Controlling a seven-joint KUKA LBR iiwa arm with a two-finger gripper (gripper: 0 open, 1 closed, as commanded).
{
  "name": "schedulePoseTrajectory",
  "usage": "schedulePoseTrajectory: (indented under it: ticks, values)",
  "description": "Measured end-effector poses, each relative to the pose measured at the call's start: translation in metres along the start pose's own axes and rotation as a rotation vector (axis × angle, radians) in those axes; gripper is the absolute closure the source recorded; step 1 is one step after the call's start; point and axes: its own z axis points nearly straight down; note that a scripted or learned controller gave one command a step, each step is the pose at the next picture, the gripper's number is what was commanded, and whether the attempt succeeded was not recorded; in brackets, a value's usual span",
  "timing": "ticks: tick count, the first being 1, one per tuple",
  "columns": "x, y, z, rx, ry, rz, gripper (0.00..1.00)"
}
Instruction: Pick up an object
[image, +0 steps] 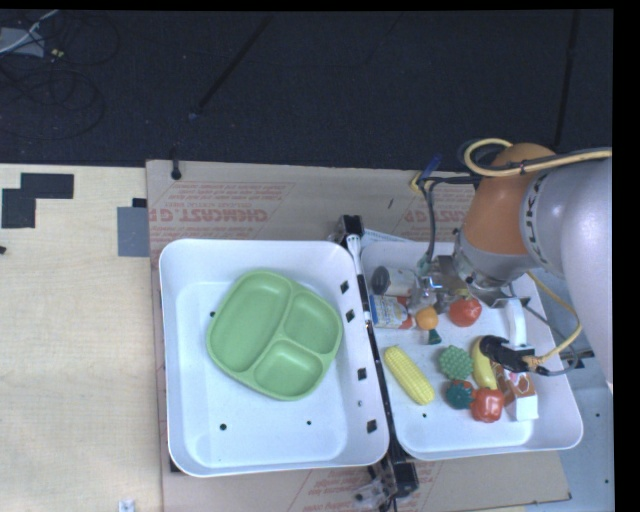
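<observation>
— What is lying on the table (70, 330)?
— Two white bins on cardboard (260, 195); toy food (409, 374) is sitting in the right bin (560, 425).
— And the gripper (430, 288)?
— Hovering over it; I cannot tell its state.

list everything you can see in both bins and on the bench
white bins: 2, white, side by side on the bench
divided plate: 1, green, three compartments, in the left bin
corn cob: 1, yellow, right bin, near its left wall
small round fruit: 1, orange, right bin, just below the gripper
tomato: 1, red, right bin, right of the orange fruit
bumpy fruit: 1, green, middle of right bin
banana: 1, yellow, right of the bumpy fruit
red item: 1, red, near front of right bin
arm: 1, grey with orange band, from the right
gripper: 1, over the right bin's back part
</observation>
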Motion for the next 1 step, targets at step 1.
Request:
schedulePoseTrajectory:
  ticks: [1]
  values:
    - [0.0475,-0.0228,-0.0831,0.015,0.014,-0.006,1.0]
